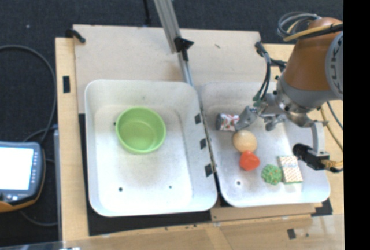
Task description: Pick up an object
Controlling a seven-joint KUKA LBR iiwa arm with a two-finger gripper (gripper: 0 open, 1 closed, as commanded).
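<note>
The end effector (pixel 250 116) hangs over the right bin (pixel 309 192) with finger spacing indeterminate, the can (pixel 228 122) just beside it on the green-bowl (pixel 140 129) side, long axis pointing toward it.

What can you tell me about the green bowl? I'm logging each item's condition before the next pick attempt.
The green bowl is a round, lime-green cup-like dish, plastic by its look, with a smooth rim and plain inside. It stands upright, mouth up, with nothing visible in it. It sits alone on the floor of the left white bin, in that bin's upper left part, apart from the walls. Nothing else touches it.
</note>
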